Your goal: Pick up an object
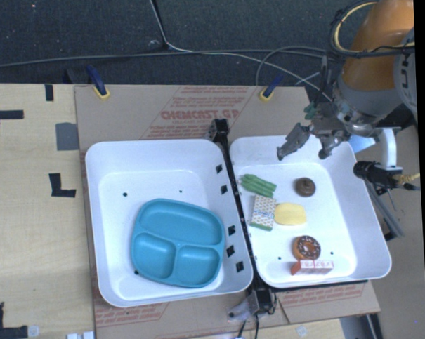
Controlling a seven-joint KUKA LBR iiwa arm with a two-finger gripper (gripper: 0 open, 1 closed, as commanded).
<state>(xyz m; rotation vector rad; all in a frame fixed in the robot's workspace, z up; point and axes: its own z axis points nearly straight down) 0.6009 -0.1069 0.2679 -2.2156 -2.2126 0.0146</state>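
Note:
The right bin (355, 215) holds several small items: a green bean-like piece (258, 184), a patterned packet (263, 212), a yellow lemon-shaped piece (290, 214), a small brown round piece (305, 187), a chocolate donut (306, 247) and a red-and-white bar (314, 267). My gripper (308, 144) hangs above the bin's far edge, open, its two dark fingers spread with nothing between them. It is up and to the right of the green piece, apart from all the items.
The left bin (105, 205) holds a blue divided plate (177, 243). Black clips run along the seam between the bins (232, 213). Cables cross the dark area at the back. A black fitting (373, 171) sticks out to the right of the right bin.

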